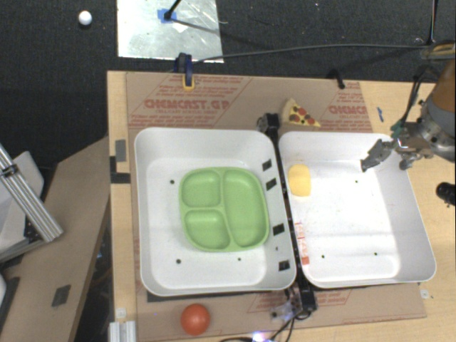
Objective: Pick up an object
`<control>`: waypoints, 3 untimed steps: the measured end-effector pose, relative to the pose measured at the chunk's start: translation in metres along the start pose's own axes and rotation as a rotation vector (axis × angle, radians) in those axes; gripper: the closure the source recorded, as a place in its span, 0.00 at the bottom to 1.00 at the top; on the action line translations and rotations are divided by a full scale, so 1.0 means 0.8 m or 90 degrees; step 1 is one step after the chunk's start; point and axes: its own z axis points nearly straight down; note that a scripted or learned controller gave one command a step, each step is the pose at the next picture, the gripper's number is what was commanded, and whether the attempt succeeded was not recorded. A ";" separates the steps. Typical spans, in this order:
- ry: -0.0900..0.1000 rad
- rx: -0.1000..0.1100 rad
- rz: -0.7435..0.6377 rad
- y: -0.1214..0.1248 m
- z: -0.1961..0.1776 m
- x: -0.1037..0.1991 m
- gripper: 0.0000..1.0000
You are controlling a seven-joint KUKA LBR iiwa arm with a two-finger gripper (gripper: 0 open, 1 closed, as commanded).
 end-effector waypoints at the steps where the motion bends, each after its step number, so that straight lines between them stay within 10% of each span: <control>1: -0.002 -0.008 -0.002 0.003 -0.009 0.001 0.00; 3: -0.001 -0.005 -0.001 -0.014 0.134 -0.002 0.00</control>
